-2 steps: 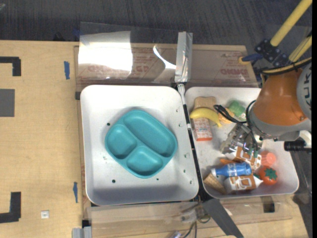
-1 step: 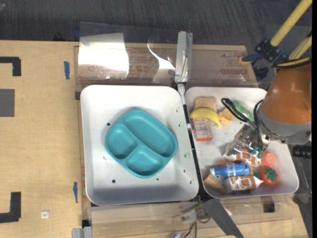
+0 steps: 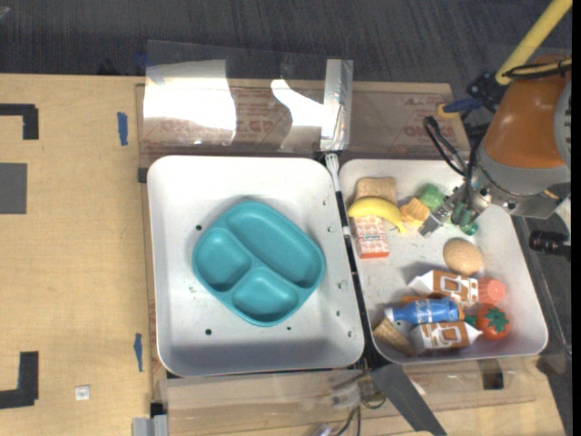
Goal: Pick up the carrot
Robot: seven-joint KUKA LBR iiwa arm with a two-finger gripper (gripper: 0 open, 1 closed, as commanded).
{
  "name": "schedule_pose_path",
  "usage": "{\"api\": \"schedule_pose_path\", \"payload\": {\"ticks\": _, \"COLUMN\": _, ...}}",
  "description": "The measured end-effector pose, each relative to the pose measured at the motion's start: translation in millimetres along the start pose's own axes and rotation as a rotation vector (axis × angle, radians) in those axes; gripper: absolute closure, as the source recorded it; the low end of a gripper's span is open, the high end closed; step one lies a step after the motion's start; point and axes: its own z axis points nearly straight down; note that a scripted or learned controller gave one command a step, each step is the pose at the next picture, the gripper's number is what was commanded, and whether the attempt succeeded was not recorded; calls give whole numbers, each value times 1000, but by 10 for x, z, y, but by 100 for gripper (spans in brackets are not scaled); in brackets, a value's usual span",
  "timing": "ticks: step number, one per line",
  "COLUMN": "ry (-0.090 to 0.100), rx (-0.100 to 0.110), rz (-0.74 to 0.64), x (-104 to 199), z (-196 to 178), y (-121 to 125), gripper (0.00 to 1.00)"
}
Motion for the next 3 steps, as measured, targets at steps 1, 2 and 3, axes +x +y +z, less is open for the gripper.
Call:
{"api": "schedule_pose_path", "payload": {"ticks": 1, "ry": 1, "rx": -1, "rz": 279, "x": 31, "z": -171, "y": 1127, "gripper": 100}}
{"api": "schedule_pose_path", "payload": {"ticks": 2, "ry": -1, "rx": 0, "rz": 557, "x": -346, "z": -404, "y": 846, "gripper": 100}}
{"api": "schedule_pose_path", "payload": {"ticks": 3, "ry": 1, "rx": 2, "rz": 556, "x": -335, "z": -397, "y": 852, "gripper": 0}}
